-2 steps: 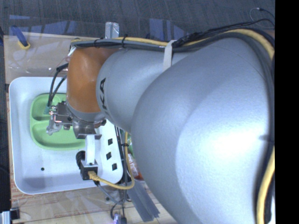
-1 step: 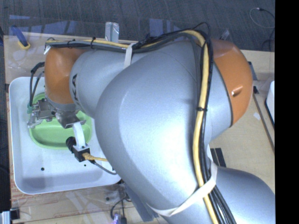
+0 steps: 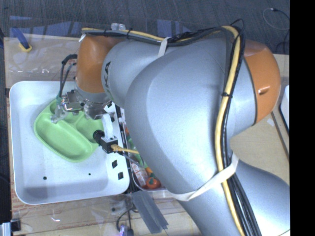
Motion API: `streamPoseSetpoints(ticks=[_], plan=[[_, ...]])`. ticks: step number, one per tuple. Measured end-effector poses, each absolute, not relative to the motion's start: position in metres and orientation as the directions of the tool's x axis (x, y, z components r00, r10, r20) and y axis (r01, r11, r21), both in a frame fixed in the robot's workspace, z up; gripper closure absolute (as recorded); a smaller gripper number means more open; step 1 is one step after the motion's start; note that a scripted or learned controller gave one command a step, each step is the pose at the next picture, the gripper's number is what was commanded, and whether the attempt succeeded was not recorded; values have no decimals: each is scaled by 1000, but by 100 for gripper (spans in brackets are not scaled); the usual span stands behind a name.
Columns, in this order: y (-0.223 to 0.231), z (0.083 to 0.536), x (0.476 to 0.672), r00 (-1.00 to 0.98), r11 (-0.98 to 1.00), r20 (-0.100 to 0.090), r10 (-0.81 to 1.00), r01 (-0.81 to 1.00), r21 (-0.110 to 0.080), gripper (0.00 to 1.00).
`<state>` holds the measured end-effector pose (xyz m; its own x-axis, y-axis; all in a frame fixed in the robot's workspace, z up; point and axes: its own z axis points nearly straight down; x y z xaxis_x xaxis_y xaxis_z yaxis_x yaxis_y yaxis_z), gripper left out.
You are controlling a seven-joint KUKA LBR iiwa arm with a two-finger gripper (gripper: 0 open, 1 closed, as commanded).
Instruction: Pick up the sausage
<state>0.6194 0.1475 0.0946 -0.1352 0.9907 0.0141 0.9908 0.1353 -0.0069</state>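
hunting the sausage: it can't be made out; it may lie among bits (image 3: 147, 180) at lower centre. gripper (image 3: 66, 107) hangs centre left over a green dish (image 3: 66, 136) in the left bin (image 3: 29, 181). best to look before closing.

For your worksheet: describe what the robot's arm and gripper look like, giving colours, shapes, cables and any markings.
The arm is bulky, rounded and glossy grey, with orange bands at its joints. Black and yellow cables run along it, held by pale straps. Dark lettering marks the grey shell. The gripper is small, metallic, with black wires looping above.
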Motion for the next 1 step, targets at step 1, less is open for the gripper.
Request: streamPoseSetpoints(ticks=[1], plan=[[190,180,637,-519,519,-1,855,855,1,0]])
